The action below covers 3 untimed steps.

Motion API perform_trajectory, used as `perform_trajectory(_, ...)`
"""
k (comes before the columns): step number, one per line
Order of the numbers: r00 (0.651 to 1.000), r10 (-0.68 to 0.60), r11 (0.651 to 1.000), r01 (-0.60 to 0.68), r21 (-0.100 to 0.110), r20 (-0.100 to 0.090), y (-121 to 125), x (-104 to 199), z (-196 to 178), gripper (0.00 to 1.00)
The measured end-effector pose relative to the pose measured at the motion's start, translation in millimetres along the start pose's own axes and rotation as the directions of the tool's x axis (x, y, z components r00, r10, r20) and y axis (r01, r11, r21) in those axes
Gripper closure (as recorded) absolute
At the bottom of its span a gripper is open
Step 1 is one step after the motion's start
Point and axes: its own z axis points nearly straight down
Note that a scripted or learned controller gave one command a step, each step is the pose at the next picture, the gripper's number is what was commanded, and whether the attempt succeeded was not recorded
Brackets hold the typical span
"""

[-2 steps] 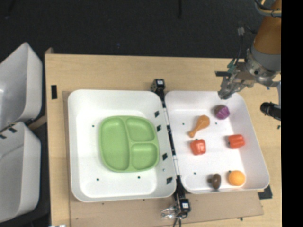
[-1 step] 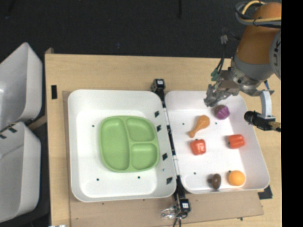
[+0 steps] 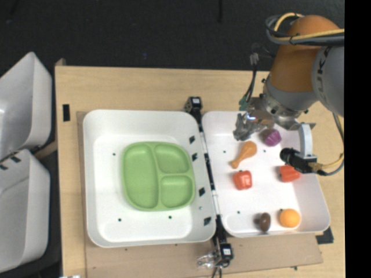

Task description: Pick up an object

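A dark floor surrounds a pale wooden bench (image 3: 145, 86) that carries two shallow white bins side by side. In the camera view the left bin (image 3: 98, 155) holds a green divided plate (image 3: 157, 175), lying flat in its middle. The right bin (image 3: 223, 213) holds the loose pieces: a tan drumstick (image 3: 244, 154) near the centre, a red block (image 3: 243, 180) just nearer than it, a purple piece (image 3: 271, 136) toward the far right, an orange-red piece (image 3: 288, 173) at the right wall, and a dark brown piece (image 3: 263, 221) beside an orange ball (image 3: 289, 218) at the near edge.

The gripper (image 3: 246, 125) hangs over the far part of the right bin, just beyond the drumstick and left of the purple piece; whether its fingers are apart or together I cannot tell. Nothing shows between them.

The drumstick looks the likeliest target. A good grasp would straddle its narrow shaft crosswise, descend fully, then close before lifting, keeping clear of the purple piece
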Motion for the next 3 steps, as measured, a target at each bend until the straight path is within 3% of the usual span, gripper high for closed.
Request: perform_trajectory(3, 1.000, 0.000, 1.000, 0.000, 0.000, 0.000, -63, 157, -3, 1.00)
